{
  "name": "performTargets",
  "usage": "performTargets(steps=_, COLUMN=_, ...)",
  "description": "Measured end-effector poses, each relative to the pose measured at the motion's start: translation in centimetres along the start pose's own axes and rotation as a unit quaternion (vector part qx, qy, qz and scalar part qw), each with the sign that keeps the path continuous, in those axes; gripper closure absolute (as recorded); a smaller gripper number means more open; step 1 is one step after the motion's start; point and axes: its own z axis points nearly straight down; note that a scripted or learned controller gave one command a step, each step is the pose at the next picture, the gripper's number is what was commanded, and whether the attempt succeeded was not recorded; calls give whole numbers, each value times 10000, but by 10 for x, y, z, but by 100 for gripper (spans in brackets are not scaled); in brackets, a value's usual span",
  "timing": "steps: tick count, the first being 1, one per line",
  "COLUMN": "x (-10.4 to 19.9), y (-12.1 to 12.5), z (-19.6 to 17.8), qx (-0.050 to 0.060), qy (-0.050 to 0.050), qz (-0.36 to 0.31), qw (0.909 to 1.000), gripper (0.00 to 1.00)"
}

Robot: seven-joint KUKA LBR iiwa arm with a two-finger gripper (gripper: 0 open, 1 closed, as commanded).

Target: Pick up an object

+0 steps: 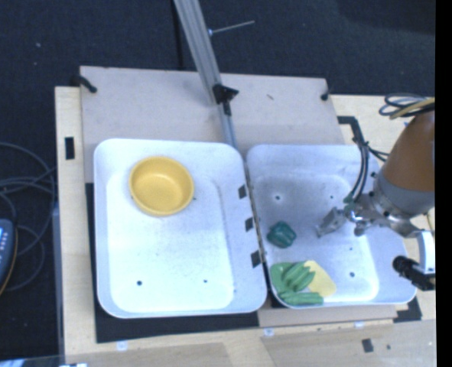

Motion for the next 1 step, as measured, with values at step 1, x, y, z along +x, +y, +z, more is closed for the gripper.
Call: performTargets(steps=1, x=-1, y=0, z=36, qx=-17, qy=-5, qz=-2, qw=10000, gripper=0)
